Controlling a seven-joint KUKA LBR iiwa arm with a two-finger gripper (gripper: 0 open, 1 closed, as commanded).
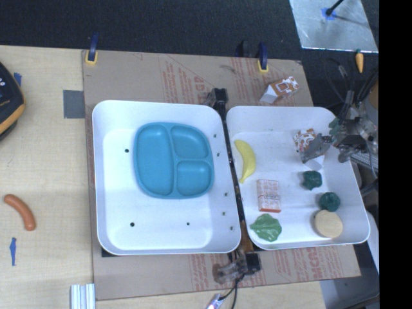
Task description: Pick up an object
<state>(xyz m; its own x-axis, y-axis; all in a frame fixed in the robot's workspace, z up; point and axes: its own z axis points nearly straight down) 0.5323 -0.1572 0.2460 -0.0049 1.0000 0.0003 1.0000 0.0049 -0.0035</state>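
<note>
The right bin (283, 122) holds a yellow banana (245, 160), a red-and-white packet (268, 195) and a green leafy piece (266, 227). It also holds two dark green lumps (312, 179) (329, 201), a round beige disc (328, 224) and a crumpled red-and-white wrapper (304, 138). My gripper (317, 149) reaches in low over the bin's right side. It sits just right of and below the wrapper, touching or nearly touching it, and above the upper green lump. Its grey body blurs into the arm behind it.
The left bin (112, 237) holds a blue divided plate (172, 159). A small carton (280, 89) lies on the cardboard behind the right bin. An orange sausage (20, 211) lies on the bench at far left. A black-and-yellow device (8, 98) sits at the left edge.
</note>
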